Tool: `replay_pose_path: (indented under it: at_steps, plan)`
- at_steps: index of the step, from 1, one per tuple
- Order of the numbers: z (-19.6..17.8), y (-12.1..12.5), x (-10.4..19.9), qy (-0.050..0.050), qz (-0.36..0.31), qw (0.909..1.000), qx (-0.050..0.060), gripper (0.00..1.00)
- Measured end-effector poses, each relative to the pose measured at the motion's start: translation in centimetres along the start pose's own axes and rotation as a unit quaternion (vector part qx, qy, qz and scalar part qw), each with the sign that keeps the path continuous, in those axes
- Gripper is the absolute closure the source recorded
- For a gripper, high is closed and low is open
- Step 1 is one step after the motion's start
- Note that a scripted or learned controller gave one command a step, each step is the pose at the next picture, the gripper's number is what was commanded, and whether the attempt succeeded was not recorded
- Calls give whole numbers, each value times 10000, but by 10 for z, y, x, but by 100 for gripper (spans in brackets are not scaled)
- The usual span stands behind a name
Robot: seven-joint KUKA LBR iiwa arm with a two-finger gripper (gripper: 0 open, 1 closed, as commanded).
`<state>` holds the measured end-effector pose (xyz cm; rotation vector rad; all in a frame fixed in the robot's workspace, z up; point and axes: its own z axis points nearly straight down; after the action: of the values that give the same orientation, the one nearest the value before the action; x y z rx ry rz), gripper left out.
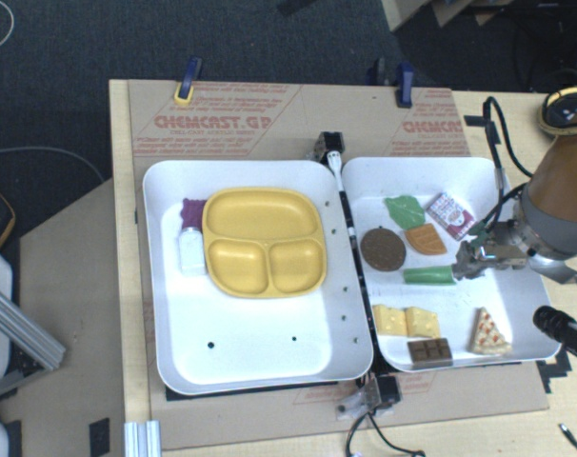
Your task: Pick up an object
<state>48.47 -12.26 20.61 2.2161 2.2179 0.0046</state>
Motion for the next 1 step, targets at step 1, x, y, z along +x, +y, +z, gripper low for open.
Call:
replay_pose_path:
  at_steps: [1]
  plan:
    - [-20,1,0,2,-1,10000,10,100]
